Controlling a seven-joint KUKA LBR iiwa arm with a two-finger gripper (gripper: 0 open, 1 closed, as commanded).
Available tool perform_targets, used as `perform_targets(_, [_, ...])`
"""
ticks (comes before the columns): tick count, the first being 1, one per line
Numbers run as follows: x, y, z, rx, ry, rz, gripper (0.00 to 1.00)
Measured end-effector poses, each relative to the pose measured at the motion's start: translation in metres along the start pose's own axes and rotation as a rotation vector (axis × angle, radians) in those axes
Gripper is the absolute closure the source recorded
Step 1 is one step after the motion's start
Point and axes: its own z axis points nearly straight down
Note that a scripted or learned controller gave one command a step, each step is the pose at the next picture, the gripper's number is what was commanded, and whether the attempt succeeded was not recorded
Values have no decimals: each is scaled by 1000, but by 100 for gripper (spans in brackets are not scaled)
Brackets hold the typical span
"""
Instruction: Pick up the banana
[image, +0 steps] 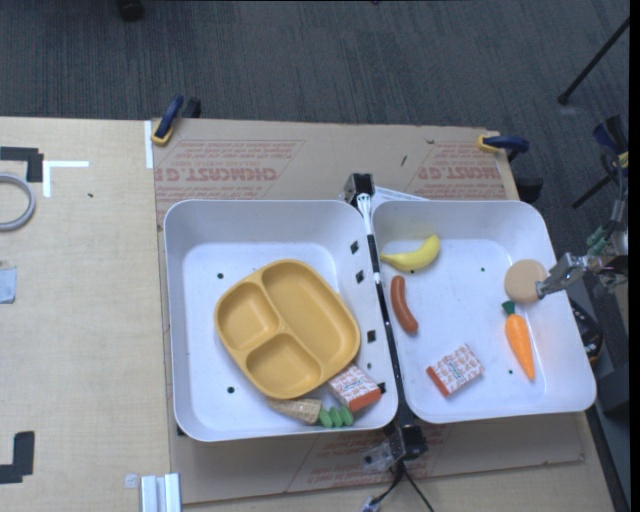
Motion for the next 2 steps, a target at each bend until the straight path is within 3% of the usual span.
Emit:
perform_targets(1, [55, 101, -3, 0, 0, -119, 0])
perform_targets(2, [107, 150, 148, 0, 0, -153, 0])
